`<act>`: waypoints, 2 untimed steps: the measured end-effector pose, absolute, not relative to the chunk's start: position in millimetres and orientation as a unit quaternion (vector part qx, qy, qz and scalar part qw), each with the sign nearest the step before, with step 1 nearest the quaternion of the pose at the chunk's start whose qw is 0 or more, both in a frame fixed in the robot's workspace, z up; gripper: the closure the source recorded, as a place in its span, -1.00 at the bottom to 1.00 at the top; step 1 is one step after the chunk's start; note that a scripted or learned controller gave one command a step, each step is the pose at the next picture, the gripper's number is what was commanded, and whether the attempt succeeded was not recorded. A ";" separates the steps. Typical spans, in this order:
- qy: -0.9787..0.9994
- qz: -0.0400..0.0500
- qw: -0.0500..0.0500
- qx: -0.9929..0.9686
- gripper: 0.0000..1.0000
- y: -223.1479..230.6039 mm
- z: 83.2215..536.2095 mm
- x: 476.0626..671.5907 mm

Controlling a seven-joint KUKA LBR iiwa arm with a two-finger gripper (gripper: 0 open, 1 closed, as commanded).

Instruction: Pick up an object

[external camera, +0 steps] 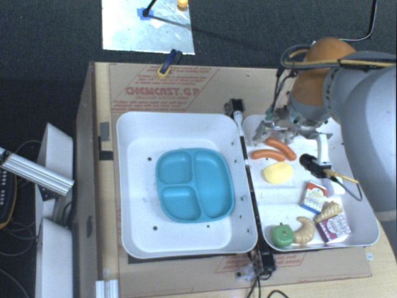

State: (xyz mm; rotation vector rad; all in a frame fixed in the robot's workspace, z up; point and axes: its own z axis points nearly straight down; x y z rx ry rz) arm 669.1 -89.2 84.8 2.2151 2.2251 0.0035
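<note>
Green apple at right bin's near rim, gripper opposite.

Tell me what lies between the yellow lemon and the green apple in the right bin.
In the camera view, bare white bin floor separates the lemon from the apple; nothing lies between.

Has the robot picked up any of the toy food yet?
Not yet, as far as the picture shows. The tool sits low at the back of the right bin, just above the hot dog. The hot dog, lemon and apple all lie in the bin. Grabbing and lifting one is left.
</note>
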 end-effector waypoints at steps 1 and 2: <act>0.708 0.000 0.001 0.707 -1.00 -103.1 84.8 654.3; 0.708 0.000 -0.001 0.706 1.00 -103.0 95.4 654.3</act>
